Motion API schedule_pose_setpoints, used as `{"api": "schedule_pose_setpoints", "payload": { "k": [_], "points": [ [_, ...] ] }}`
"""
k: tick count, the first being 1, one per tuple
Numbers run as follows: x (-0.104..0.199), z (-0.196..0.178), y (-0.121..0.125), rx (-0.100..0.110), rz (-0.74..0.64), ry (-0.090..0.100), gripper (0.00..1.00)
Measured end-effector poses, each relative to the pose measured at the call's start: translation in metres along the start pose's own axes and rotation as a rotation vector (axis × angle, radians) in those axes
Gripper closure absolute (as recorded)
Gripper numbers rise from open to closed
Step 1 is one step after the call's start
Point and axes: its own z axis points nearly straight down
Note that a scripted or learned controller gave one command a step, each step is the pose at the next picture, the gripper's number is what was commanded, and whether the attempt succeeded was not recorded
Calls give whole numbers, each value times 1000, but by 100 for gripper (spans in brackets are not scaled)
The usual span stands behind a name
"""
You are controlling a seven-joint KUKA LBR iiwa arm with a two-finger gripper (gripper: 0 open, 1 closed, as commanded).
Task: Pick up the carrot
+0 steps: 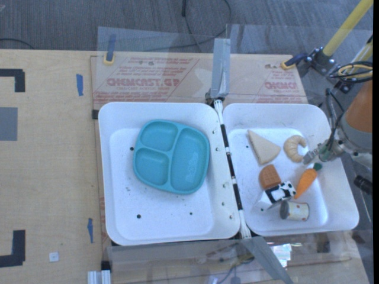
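Observation:
The carrot (305, 182), orange with a green top, lies in the right bin (337, 218) near its right side, tilted with the green end up and to the right. My gripper (316, 154) hangs just above and to the right of the carrot's green end, close to the croissant. Nothing shows between it and the carrot.
The right bin also holds a beige wedge (263, 147), a croissant (294, 148), a brown biscuit (270, 176), a black-and-white toy (280, 191) and a small can (295, 210). A teal divided plate (172, 156) sits in the left bin (118, 212). The arm (359, 123) comes in from the right.

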Motion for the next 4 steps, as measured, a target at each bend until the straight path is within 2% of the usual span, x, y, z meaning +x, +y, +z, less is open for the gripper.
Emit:
{"api": "schedule_pose_setpoints", "payload": {
  "k": [1, 2, 3, 4],
  "points": [
    [65, -77, -4, 27, 90, 16, 100],
    [121, -82, -2, 29, 24, 20, 100],
    [106, -79, -41, 32, 233, 18, 100],
    [140, -79, 44, 28, 122, 16, 100]
  ]
}}
